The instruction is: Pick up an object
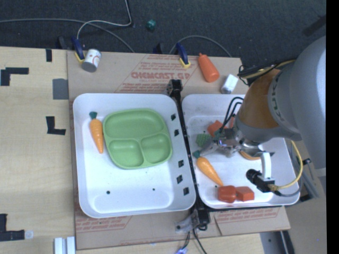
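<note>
Your arm [296, 99] looms closest; cardboard [159, 74] reads "CHEMCAST"; gripper [226, 144], grip unclear, sits beside an orange carrot [208, 170]

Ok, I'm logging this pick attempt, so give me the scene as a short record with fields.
arm: over right bin
tool: low in right bin, near green piece
right bin items: carrot, red blocks, orange-red piece
left bin: green divided plate, carrot
outside bins: orange bottle-like item
grasp: cannot tell
</note>
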